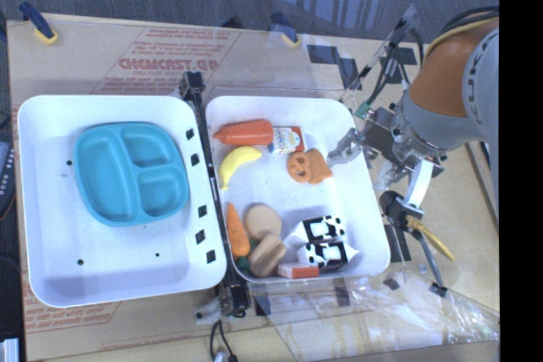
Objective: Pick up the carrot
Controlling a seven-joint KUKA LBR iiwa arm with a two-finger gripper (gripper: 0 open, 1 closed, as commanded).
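Carrot point(237, 231) lies along the left wall of the right bin point(363, 182), beside a tan bread piece point(262, 221), below a banana point(238, 163). Gripper point(346, 147) sits over that bin's right rim; finger spread cannot be determined. Left bin point(51, 267) holds a blue tray point(131, 172).

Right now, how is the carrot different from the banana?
The carrot is orange with a green end; the banana is yellow. The carrot is straight and tapers, while the banana curves. The carrot lies nearer the bin's front edge, the banana farther back. Both lie by the left wall of the right bin.
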